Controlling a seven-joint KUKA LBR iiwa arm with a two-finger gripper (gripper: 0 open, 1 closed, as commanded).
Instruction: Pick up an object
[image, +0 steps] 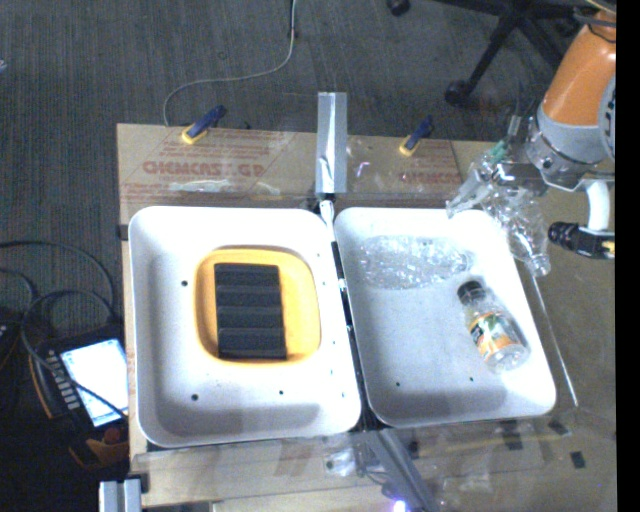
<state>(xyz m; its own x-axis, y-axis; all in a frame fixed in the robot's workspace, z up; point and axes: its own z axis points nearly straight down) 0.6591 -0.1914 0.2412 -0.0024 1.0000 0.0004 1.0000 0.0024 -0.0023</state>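
My gripper (497, 232) hangs over the back right corner of the right bin (440, 400). Its pale fingers are spread apart and open, with nothing between them. In that bin a small clear bottle (490, 327) with a black cap and an orange and green label lies towards the right wall, below the gripper. A crumpled clear plastic bottle (410, 262) lies at the back of the same bin, left of the gripper. In the left bin (160, 400) rests a yellow dish-like object (305, 300) with a black ridged block (250, 310) in its middle.
A metal divider post (331, 140) stands behind the gap between the bins. Two blue and yellow clamps (203, 123) (417, 133) hold the cardboard backing. A tablet (85, 375) and cables lie on the floor at the left.
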